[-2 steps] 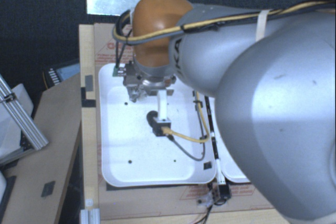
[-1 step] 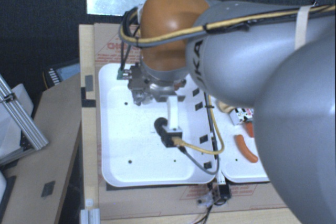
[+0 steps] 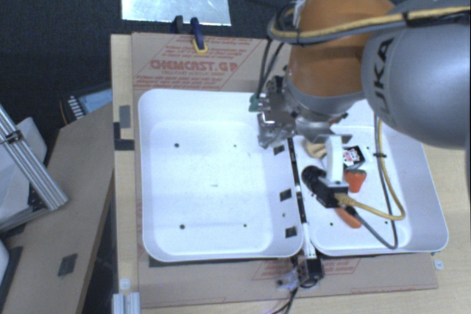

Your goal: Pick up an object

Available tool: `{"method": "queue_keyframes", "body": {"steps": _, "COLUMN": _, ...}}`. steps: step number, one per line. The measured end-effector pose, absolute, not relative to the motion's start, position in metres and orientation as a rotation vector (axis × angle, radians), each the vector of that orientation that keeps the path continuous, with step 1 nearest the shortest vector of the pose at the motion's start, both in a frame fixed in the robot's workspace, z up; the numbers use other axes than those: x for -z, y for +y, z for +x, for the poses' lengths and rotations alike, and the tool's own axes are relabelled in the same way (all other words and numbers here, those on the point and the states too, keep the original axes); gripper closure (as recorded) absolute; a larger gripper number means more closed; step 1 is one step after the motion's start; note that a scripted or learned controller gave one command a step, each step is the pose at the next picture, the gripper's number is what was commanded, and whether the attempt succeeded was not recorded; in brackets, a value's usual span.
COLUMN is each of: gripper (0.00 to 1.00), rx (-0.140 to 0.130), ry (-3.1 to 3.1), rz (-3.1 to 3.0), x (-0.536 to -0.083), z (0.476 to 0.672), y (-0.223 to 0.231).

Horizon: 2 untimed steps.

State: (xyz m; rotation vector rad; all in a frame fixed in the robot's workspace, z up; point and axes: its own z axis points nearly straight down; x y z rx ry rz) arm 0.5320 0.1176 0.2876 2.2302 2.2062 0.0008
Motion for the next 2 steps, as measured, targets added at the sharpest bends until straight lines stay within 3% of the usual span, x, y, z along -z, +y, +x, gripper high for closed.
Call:
{"method": "queue_keyframes", "body": {"steps": 1, "gripper": 1.0, "rx": -0.019, "ry": 2.225, "rz": 2.211, "x": -0.393, "z": 0.486, "y": 0.134}}
{"method": "queue_keyframes", "body": {"steps": 2, "gripper": 1.0, "rx": -0.012, "ry": 2.228, "rz": 2.211, "x": -0.449, "z": 0.487, "y": 0.185}}
